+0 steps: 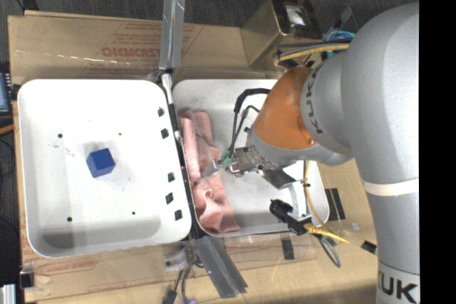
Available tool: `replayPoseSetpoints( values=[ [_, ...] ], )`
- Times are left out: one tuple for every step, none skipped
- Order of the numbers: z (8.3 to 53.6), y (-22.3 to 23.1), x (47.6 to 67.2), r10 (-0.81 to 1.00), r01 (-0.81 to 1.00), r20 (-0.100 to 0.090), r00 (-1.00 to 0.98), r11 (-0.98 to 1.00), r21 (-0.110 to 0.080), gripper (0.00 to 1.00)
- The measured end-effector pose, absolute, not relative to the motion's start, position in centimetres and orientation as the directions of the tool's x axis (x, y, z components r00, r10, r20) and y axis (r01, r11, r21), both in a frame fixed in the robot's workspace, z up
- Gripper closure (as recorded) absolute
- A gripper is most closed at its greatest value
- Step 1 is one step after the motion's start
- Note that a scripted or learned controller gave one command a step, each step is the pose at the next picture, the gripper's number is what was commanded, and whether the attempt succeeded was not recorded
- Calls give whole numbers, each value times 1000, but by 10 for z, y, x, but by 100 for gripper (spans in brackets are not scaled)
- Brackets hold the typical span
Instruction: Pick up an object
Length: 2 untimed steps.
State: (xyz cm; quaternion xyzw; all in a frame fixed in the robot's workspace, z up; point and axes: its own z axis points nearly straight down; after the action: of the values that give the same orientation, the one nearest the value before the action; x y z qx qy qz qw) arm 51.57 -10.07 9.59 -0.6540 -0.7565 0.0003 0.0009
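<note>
A pink cloth [201,153] lies crumpled along the left wall of the right bin [214,90]. My gripper [216,166] reaches in from the right and sits low over the middle of this cloth, at or just above its folds. The grey arm with its orange band [285,117] covers much of the right bin's floor. A small blue cube [100,161] rests alone on the floor of the left bin [43,103], far from the gripper.
A metal divider bar [171,46] runs between the two bins. Flat cardboard [85,46] lies behind them, and a brown box [281,21] stands behind the right bin. Cables and tape marks sit on the bench near the front right.
</note>
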Motion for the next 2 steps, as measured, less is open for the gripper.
replayPoseSetpoints(
  values=[
    [94, -102, 576, 981, 981, 1, -194, 194, 1, 0],
    [93, -108, 502, 977, 977, 2, -215, 215, 0, 0]
  ],
)
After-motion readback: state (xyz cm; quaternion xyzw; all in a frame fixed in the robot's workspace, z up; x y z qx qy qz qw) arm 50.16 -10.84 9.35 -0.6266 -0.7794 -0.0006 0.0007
